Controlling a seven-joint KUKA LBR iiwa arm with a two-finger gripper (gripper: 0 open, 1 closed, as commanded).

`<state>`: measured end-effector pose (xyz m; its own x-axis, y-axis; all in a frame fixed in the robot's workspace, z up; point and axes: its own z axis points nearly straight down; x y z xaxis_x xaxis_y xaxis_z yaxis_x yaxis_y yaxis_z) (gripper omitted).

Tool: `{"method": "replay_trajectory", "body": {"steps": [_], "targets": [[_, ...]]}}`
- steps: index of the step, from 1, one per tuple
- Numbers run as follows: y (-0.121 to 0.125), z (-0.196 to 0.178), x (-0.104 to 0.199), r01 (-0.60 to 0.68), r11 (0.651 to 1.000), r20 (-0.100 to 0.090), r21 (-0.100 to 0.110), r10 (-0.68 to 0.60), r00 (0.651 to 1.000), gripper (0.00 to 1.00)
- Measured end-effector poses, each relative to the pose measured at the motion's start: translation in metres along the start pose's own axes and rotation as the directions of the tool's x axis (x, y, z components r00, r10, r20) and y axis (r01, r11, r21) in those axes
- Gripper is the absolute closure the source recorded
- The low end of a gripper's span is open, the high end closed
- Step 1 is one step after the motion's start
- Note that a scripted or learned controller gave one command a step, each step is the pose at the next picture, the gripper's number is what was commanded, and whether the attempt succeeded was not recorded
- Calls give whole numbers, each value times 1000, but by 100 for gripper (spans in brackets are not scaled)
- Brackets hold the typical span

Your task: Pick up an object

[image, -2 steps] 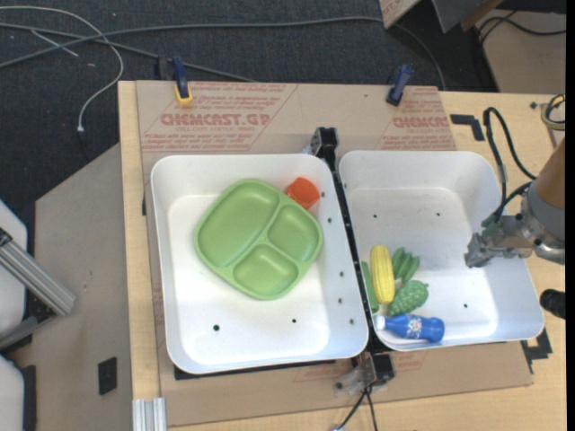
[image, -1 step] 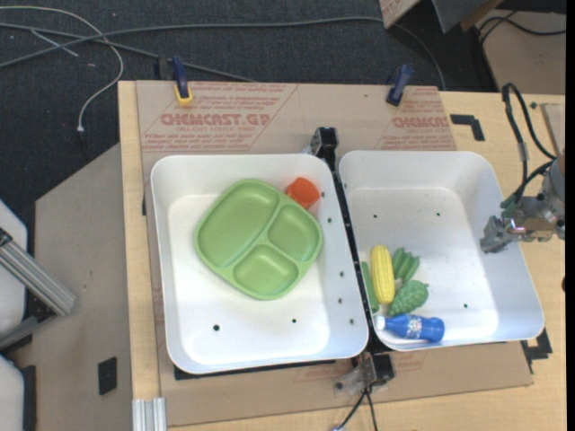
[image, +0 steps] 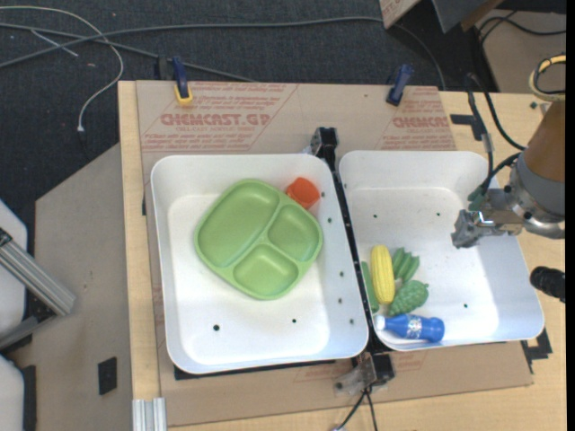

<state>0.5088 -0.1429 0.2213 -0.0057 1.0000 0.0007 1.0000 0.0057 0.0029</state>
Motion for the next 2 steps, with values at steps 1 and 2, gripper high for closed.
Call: {"method": "replay_trajectory", "body": {"steps": [1, 2], "targets": [[16, 9, 51, -2, 1000, -1, 4, 2, 1000, 100], [37, 13, 108, 0, 1000, -1, 1, 0, 1000, 100]]}}
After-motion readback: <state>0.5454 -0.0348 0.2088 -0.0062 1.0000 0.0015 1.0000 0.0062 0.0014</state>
